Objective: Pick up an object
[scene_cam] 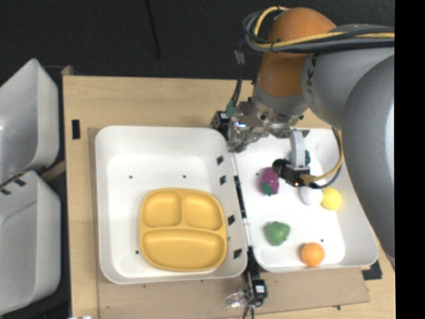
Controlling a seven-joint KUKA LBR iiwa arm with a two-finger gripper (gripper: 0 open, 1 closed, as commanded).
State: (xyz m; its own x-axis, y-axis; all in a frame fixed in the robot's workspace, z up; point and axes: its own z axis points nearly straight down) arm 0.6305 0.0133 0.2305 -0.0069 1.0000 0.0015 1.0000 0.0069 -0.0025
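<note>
At right bin's (333,234) far-left corner by the divider: gripper (242,133), grip state can't tell. Purple toy (269,180), green toy (277,232), orange ball (312,254) in that bin; tray (182,230) in left bin (126,158).

It looked like a robotics lab: a plywood bench (146,102) bore one shallow white bin (109,178) beside a second bin (345,241) of plastic toy foods (277,232), with a cabled grey-and-orange arm (292,58) reaching over them.
</note>
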